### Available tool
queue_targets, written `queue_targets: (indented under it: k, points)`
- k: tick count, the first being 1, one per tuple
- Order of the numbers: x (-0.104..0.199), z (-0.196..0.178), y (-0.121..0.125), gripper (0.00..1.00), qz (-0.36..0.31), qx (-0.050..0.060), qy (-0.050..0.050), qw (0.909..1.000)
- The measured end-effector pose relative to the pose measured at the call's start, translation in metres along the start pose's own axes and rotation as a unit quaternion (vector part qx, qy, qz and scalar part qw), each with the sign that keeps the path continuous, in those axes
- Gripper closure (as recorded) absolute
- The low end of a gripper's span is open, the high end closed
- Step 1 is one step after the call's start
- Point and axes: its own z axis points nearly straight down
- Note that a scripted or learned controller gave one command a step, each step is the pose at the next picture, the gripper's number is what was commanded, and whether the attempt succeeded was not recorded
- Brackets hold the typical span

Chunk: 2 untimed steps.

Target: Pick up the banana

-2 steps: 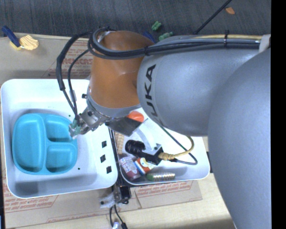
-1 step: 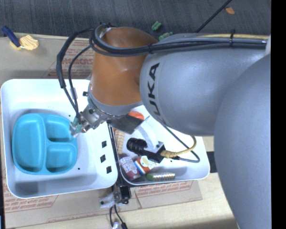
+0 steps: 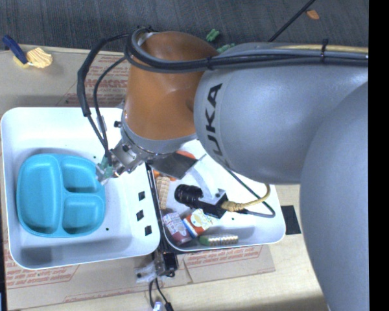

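Dark grey ribbed floor [image 3: 65, 8] runs beyond my desk's far edge. Desk [image 3: 285, 264] is pale wood, laid with brown cardboard sheets [image 3: 71, 70] printed in red. A yellow-and-blue scrap [image 3: 32, 56] lies at the cardboard's far left corner. Small green bits [image 3: 212, 36] and an orange fleck [image 3: 313, 15] sit on the floor. Light is even.

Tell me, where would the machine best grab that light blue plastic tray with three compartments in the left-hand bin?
Probably by a thin raised edge, from straight above. The light blue three-compartment plastic tray lies flat in the shallow white bin and looks too wide to span, so its rim or a divider ridge suits best. The rim nearest the pincer seems handiest.
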Motion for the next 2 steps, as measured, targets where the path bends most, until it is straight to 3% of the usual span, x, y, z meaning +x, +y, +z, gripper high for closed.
queue_targets:
  k: [1, 2]
  points:
    - [-0.044, -0.024, 0.023, 1.00, -0.247, -0.004, -0.003, 0.9690]
    - [-0.118, -0.025, 0.037, 1.00, -0.291, -0.004, -0.003, 0.9566]
